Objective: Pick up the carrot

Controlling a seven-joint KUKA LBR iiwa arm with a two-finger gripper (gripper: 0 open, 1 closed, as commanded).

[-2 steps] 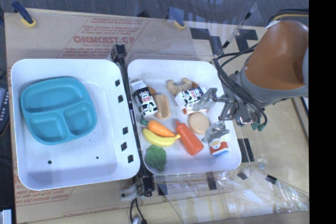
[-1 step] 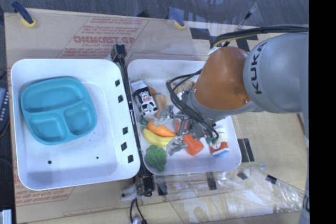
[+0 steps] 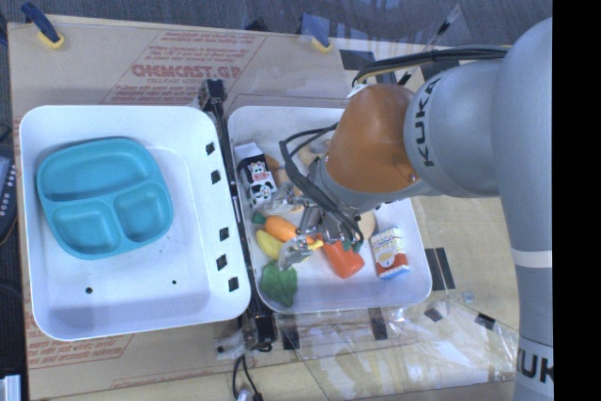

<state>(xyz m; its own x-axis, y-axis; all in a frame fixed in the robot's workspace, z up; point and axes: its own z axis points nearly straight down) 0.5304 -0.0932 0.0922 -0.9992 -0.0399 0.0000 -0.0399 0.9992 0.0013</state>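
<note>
Since the tool is hovering right by the carrot among crowded toys, finger state unclear, it's probably risking grabbing the neighbouring yellow piece.

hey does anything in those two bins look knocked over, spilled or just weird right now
Nothing stands out. The blue tray lies flat in the left bin. The toy foods, carrot included, sit jumbled in the right bin, under the hand.

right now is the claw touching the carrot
Cannot tell. In the camera view the claw sits right over the near end of the carrot in the right bin, but the slanted look-down shows neither contact nor a gap plainly.
</note>
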